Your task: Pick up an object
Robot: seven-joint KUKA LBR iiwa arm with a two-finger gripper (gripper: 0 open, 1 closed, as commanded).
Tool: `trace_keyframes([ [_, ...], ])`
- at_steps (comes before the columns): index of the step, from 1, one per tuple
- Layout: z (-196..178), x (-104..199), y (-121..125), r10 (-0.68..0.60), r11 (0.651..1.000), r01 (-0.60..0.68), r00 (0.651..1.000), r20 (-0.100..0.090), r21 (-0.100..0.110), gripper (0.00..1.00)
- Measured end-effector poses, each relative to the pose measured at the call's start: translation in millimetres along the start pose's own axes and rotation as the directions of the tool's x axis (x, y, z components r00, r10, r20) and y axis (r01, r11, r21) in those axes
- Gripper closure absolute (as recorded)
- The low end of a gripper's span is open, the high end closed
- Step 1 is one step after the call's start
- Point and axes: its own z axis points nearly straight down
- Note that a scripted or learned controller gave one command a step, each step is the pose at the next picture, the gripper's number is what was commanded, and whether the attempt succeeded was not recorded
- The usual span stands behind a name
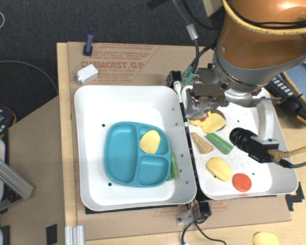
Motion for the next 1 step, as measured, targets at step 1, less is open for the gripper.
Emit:
trace_keyframes([
  [1, -17.8, -2.7, 1.9, 0.005, 1.0, -0.005, 1.0, -0.003, -0.019, 1.0],
])
